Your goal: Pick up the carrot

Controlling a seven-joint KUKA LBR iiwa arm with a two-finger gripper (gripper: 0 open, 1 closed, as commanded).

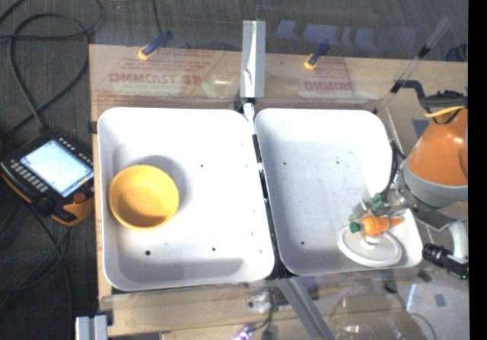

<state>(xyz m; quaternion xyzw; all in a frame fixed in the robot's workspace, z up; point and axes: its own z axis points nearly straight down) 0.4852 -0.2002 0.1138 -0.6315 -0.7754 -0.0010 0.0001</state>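
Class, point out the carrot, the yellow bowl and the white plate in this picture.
carrot (372, 225), camera view, on its orange body.
yellow bowl (144, 196), camera view, on its inner bottom.
white plate (370, 253), camera view, on its near bare surface.

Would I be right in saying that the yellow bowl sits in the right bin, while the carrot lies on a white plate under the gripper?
Not quite: the camera view shows the yellow bowl in the left bin, not the right one. The rest holds: the carrot lies on the white plate in the right bin, under the gripper.
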